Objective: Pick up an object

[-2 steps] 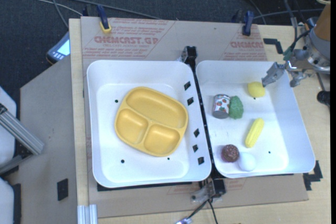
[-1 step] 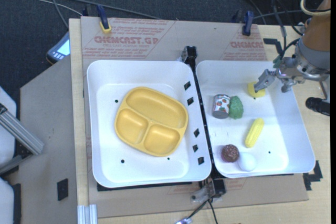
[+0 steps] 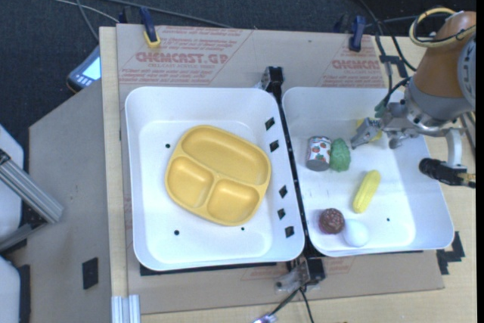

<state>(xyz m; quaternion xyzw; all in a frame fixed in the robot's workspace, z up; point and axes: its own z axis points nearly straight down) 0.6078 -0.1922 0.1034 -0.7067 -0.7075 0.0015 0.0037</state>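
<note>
The right bin (image 3: 423,231) holds a small can with a printed label (image 3: 318,153), a green object (image 3: 340,155) leaning against it, a yellow banana-like piece (image 3: 366,191), a dark red-brown ball (image 3: 331,220) and a white ball (image 3: 355,234). My gripper (image 3: 376,131) hangs over the back of the right bin, just right of the green object and apart from it. Nothing shows between its fingers (image 3: 364,134), which look spread.
The left bin (image 3: 144,163) carries a yellow divided tray (image 3: 218,174). A black divider with clips (image 3: 281,163) runs between the bins. Clamps (image 3: 150,32) and cables sit along the bench's back edge.
</note>
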